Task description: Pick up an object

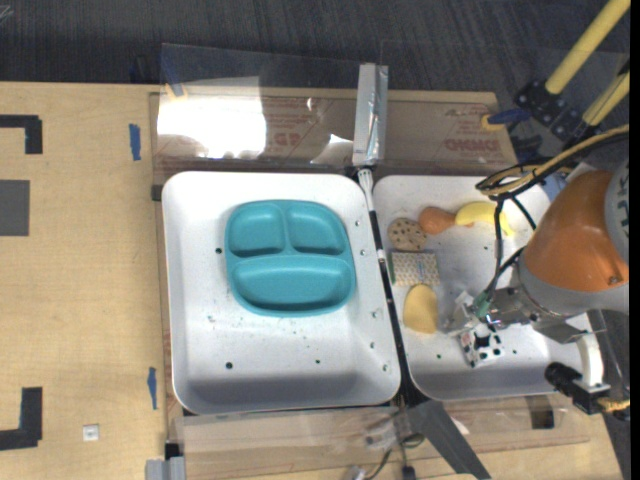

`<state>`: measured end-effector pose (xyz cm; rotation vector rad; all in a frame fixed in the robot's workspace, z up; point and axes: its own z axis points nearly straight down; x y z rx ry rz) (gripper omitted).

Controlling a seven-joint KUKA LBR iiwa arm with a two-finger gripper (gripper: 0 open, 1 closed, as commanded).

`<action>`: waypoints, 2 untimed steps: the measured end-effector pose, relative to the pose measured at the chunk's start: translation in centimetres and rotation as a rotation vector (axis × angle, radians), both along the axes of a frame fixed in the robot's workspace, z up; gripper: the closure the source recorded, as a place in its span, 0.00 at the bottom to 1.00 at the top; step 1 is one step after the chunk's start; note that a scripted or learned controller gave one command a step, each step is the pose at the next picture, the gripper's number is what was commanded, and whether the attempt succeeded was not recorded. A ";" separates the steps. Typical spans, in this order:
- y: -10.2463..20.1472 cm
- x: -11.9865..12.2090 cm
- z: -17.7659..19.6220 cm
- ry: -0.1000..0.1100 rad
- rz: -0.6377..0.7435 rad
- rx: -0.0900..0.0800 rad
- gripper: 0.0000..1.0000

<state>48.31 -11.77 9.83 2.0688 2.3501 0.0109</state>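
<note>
hiding much of the right bin (440, 373), arm (570, 248); fingers (478, 330) blurred, spread unclear

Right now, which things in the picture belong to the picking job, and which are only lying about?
For the job:
- hand, low in the right bin
- yellow piece beside it
- round cookie
- orange piece
- yellow item

Lying about:
- teal divided plate in the left bin
- blue tape on the bench

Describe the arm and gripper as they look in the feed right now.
The arm is grey, with a broad, rounded orange band above the wrist. Thin black and yellow cables loop along its upper side. The gripper is small, of grey metal and black parts with a spot of green.
</note>
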 end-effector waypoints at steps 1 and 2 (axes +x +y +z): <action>4.1 -0.2 15.2 0.009 -0.398 0.005 1.00; 3.1 0.1 11.6 0.018 -0.358 0.004 1.00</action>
